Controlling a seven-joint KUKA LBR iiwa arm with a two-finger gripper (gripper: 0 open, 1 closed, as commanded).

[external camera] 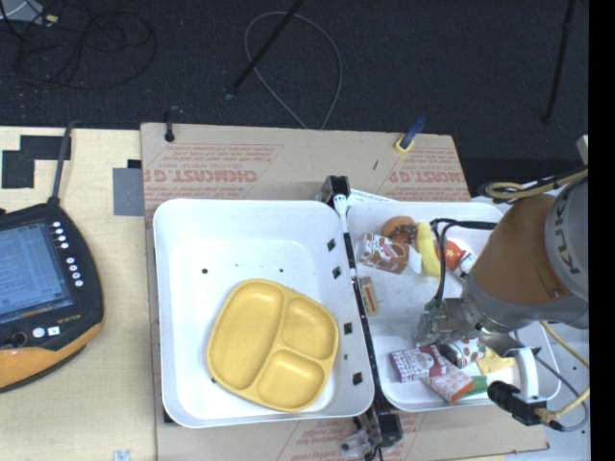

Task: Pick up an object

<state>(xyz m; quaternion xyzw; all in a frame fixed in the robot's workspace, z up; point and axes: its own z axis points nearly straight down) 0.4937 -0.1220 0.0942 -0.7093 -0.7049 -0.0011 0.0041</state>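
The arm (524, 257) reaches in from 3 o'clock and hangs low over the right bin (384, 377), its orange band hiding most of that bin's 3 o'clock side. The gripper (442, 329) sits down among the clutter near the bin's centre, just above a red-and-white carton (411, 364) at 6 o'clock; whether it is spread or pressed together cannot be told, as the wrist and shadow cover it, and nothing is visibly pinched. All the candidate objects lie in this bin: a wrapped snack (382, 254), a brown roll (400, 228) and a yellow piece (427, 250) bunched at 12 o'clock, with more packets (456, 384) at 5 o'clock beside the carton. The low pose suggests a grasp attempt on the carton or its neighbours, which lie close enough to crowd the grip. The left bin (250, 229) holds a yellow tray (273, 344) toward 6 o'clock, well apart from the gripper.
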